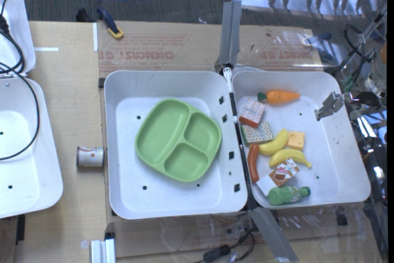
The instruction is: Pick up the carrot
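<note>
so the carrot (280, 96) is sitting in the right bin (345, 169), up near its far edge, a bit toward the divider side. it lies flat with its long axis running pretty much along that far edge, green top pointing at the divider and the orange tip pointing toward the right side where the arm comes in.

the claw (327, 106) is hanging over the same bin, near the far right corner, so the carrot is off to its left and just slightly farther back. not touching, there's bare white bin floor between them. nothing's in the claw as far as i can see, but the tips are small and blurry enough that i honestly can't tell if they're spread or pressed together.

what matters for the next move imo: it's basically a sideways shift along the far edge toward the divider, then down. since the carrot lies lengthwise along that line, the claw would want to close across the thin way, not end to end.

a little box (251, 112) sits just nearer than the carrot's green end, so coming down mid-body or toward the orange tip looks safer.
</note>
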Robot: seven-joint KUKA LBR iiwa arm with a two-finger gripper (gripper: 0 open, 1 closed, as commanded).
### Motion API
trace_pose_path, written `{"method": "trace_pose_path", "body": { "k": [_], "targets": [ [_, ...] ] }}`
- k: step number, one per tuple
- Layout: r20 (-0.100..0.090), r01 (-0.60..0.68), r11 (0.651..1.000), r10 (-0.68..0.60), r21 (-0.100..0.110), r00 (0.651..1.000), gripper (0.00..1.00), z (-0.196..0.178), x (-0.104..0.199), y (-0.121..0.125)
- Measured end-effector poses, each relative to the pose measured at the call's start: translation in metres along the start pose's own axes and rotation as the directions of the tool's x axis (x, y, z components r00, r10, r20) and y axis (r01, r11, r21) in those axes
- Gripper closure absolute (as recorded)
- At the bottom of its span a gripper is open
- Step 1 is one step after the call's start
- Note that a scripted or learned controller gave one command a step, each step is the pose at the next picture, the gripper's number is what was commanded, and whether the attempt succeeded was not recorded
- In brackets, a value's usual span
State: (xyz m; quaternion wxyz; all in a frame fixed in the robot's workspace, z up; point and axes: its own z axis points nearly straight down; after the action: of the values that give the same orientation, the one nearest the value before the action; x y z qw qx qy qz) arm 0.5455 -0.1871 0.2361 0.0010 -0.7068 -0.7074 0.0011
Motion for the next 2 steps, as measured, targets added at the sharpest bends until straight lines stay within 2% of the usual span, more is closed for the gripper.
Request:
{"method": "trace_pose_path", "body": {
  "k": [1,2],
  "targets": [
    [0.001,0.004,1.0,-0.004,-0.002,1.0,0.0,0.066,0.051,0.072],
    [0.001,0.23,0.973,-0.23,-0.002,0.973,0.0,0.044,0.112,0.067]
  ]
}}
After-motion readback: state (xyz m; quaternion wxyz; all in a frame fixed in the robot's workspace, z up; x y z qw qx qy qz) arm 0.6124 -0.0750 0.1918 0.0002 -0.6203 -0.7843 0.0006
